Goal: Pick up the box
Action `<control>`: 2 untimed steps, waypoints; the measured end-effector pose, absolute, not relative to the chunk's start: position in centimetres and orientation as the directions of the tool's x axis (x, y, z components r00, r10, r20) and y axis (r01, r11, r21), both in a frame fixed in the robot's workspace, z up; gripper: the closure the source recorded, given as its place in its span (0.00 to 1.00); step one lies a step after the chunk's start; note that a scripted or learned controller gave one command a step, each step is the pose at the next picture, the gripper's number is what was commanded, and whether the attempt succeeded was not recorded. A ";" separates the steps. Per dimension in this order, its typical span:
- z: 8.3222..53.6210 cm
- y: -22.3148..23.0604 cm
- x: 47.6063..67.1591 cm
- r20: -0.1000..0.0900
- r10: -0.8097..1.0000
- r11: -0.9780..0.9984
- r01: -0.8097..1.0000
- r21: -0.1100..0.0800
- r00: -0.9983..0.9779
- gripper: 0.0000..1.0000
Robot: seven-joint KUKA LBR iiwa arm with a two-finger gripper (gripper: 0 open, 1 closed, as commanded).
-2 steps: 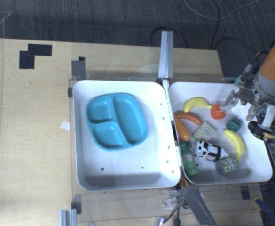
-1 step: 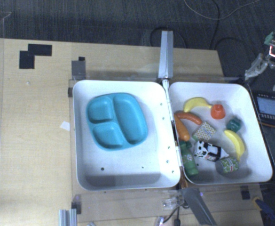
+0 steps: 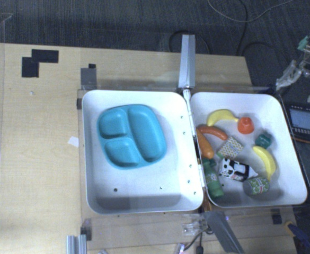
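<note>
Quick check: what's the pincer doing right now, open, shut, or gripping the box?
Pincer: at the camera view's far right edge, off beyond the right white bin; open or shut cannot be told, and no small patterned box seen in it.

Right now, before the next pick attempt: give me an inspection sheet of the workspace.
Surface: wooden bench bearing two white bins side by side, left bin and right bin.
Job's things: box, patterned, lying in the right bin among the toys, untouched.
Clutter: blue divided plate in the left bin; two bananas, sausage, orange piece, teal piece, black-and-white item, green pieces in the right bin.
Grippers: part of a mechanism at the right edge; fingers cannot be told.
Cables: a thin cable looping on the floor.
Surroundings: dark carpet; black tape marks on the bench.
</note>
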State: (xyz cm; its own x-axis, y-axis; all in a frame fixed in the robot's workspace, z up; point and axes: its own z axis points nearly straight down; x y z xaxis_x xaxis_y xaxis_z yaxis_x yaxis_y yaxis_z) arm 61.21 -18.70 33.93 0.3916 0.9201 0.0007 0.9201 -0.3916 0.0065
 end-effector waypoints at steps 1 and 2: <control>11.4 -17.0 57.6 0.001 0.942 -0.336 0.942 0.002 0.336 0.00; 26.3 -14.3 64.5 0.002 0.936 -0.353 0.936 0.007 0.353 0.00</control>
State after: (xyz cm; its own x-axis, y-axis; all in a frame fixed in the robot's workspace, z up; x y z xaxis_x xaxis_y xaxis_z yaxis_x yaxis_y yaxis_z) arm 64.55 -14.33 26.28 0.3526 0.9358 0.0017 0.9357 -0.3526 0.0067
